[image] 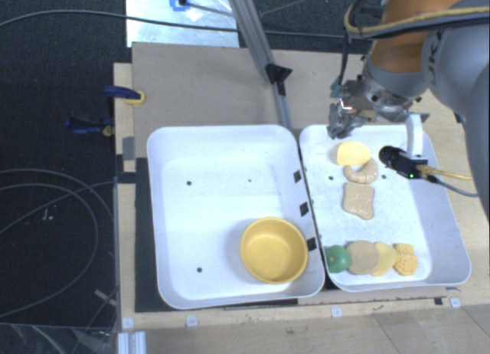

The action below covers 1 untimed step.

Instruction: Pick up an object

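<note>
A brown bench [207, 84] stands on dark carpet, with cables looping over the floor and a grey pole [256, 31] slanting across the top. It bears two white bins: the left bin [222, 161] with a yellow bowl [274, 249] in its near corner, and the right bin [444, 230], over whose far edge the gripper [344, 124] hangs. The gripper is dark and foreshortened from here, so I cannot tell whether it is apart or together; nothing visibly sits in it.

The likeliest target, I judge, is the yellow wedge [352, 152], just below and slightly right of the gripper. Touching its near edge is a tan curl [362, 173], and below that lies a flat biscuit [358, 201]. Well below the gripper, along the bin's near wall, sits a tight row: green ball [337, 256], tan disc [361, 257], and a yellow waffle piece [406, 259].

Risks, as I read them: the wedge lies close to the bin's far wall, so a descent may clip the rim or pinch only an edge. The curl pressed against it could be dragged along or jam a closing grip. The wedge looks thin and smooth, so it may slide out.

The wedge's long axis runs roughly left to right, flat side toward the curl, rounded side toward the gripper. The biscuit's long axis runs away from the gripper, toward the near wall.
</note>
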Available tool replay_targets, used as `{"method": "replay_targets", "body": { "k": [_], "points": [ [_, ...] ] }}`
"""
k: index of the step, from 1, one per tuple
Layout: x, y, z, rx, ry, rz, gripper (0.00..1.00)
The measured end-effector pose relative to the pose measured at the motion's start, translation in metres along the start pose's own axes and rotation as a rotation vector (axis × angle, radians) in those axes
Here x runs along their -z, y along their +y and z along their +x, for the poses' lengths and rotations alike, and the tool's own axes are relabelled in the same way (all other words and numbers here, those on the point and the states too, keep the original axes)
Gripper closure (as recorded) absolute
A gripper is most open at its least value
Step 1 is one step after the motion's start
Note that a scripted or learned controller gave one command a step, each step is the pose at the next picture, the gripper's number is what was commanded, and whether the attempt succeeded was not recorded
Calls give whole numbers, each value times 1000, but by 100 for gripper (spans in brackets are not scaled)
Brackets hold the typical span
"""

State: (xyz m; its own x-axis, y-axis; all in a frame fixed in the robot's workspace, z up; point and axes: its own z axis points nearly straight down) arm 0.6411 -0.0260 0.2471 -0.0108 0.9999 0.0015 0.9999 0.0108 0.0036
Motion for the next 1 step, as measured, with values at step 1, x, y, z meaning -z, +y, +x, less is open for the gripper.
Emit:
{"method": "replay_targets", "body": {
  "k": [1],
  "points": [
    [6, 14, 53, 0, 1, 0, 100]
  ]
}}
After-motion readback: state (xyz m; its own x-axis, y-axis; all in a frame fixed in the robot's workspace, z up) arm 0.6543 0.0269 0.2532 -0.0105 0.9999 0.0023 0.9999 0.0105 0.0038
